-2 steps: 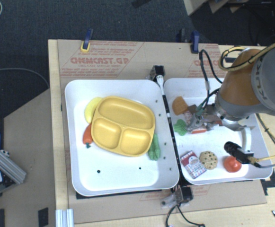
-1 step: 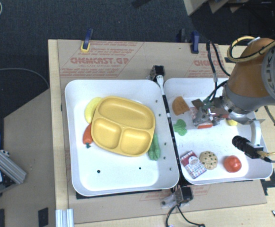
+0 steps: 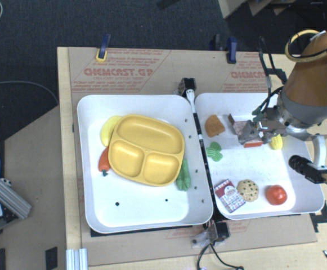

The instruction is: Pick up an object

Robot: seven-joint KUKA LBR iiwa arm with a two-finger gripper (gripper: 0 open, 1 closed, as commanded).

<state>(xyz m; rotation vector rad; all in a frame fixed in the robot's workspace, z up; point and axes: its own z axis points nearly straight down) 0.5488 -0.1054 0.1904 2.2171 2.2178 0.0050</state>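
Observation:
My gripper hangs low over the back of the right bin, at the end of the grey arm that comes in from the right. A brown bread-like piece lies just to its left. A small red-orange item sits right below it, and a yellow item lies beside that. Further forward in the same bin are a green leafy piece, a red and white packet, a round cookie and a red tomato.
The left bin holds a yellow divided tray, with a yellow item and a red-orange pepper at its left edge and a green piece at its right. A black clip sits where the bins meet.

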